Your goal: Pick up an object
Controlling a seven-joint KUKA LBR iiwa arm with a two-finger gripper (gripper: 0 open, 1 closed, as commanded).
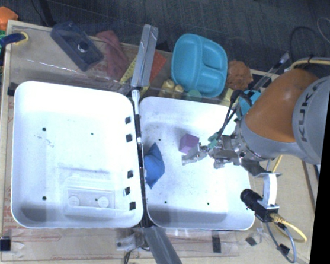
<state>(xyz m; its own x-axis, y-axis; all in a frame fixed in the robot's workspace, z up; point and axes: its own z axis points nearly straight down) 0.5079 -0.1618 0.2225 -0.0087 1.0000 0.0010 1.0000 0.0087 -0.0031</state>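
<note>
Pincer (193, 156) hangs low in the right white bin (226, 219), touching a small purple block (189, 143); whether its fingers are apart cannot be told. A blue cloth-like piece (153, 164) lies near the bin's left wall.

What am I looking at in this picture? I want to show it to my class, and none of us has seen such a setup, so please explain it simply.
This is one camera fixed above a workbench, looking down at a slant. The grey and orange machine on the right is a robot arm; a program steers it, and its job is to pick up an object. At its end is the gripper, a two-fingered claw.

Two shallow white bins sit side by side. The arm reaches into the right bin, which holds a small purple block just beside the gripper and a blue object near the bin's left wall. Whether anything is held cannot be told here. The left bin holds a clear plastic piece. Behind the bins lies a turquoise tray among other items.
</note>
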